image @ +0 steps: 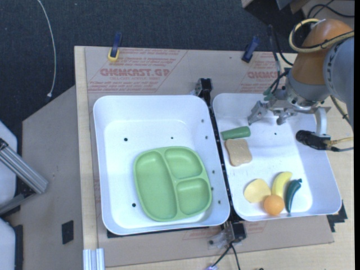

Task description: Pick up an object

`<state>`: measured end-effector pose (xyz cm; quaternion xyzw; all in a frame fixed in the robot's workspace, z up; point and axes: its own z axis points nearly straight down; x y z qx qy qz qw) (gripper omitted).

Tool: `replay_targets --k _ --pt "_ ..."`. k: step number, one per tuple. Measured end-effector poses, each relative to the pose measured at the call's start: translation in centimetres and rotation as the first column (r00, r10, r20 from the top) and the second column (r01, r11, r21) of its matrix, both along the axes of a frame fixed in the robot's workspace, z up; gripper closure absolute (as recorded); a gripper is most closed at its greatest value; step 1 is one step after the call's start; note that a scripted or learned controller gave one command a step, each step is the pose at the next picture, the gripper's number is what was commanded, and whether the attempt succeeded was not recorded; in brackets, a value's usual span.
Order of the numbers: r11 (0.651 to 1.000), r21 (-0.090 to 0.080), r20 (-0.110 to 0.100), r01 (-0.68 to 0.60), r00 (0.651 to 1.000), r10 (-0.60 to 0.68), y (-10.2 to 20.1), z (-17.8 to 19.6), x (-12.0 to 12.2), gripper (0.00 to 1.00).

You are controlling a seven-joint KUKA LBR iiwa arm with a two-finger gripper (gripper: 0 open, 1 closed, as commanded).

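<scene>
- Nearest, low in the right bin [315, 204]: round orange [274, 205], glossy yellow banana [280, 183], dark green pepper [293, 192], pale yellow lumpy piece [256, 190], clustered and touching.
- Higher up, near the divider: tan spongy slab [239, 151], smooth green cylinder [235, 133] just above.
- In the left bin [109, 151]: matte green three-compartment tray [171, 182].
- Upper right of frame: grey arm [318, 55] with orange band, reaching down over the right bin's far end.
- End effector [271, 112]: metal fingers spread, pinching nothing, above bare white floor.

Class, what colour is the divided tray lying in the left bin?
Light green. The divided tray shows clearly in the camera view, lying in the left bin.
</scene>
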<state>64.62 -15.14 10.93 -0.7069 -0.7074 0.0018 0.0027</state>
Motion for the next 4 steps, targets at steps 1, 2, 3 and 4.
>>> replay_targets --k 1,2,3,4 --pt "1.000 -0.002 0.008 0.000 1.000 0.000 0.0 1.4 0.2 1.00" --pt "1.000 -0.003 0.012 0.000 1.000 0.000 0.1 5.8 0.4 1.00" --pt "1.000 -0.004 0.015 0.001 1.000 -0.001 -0.9 11.3 0.2 1.00" --pt "1.000 -0.003 0.011 0.000 1.000 0.000 -0.9 12.5 0.3 1.00"
